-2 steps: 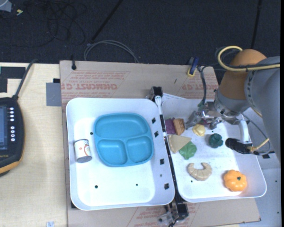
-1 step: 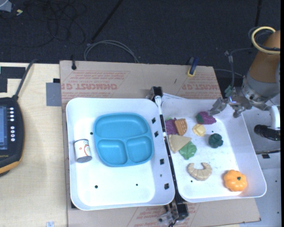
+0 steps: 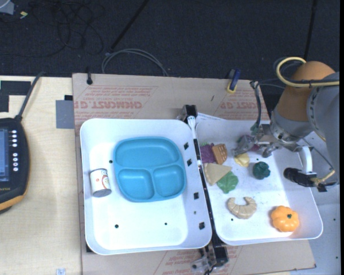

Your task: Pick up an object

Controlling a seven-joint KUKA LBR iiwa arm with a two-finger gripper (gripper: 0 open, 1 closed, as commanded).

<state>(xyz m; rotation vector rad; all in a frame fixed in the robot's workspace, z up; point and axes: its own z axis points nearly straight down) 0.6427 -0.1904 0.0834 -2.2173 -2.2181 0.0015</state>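
Metal gripper (image 3: 253, 144), state unclear, hovers near a small yellow lump (image 3: 242, 160) and knobbly green broccoli (image 3: 261, 170).

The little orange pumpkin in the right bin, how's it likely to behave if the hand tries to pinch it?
The pumpkin looks round and glossy, so it may slip or roll from a pinch. It seems to be a small toy, probably light. It sits near the bin's corner, so a push may jam it against the wall.

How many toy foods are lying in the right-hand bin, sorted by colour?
Green: 2, a dark round piece and a leafy piece
Orange: 1, the pumpkin
Tan: 2, the croissant and the wedge
Yellow: 1
Purple: 1
Brown: 1
Total: 8
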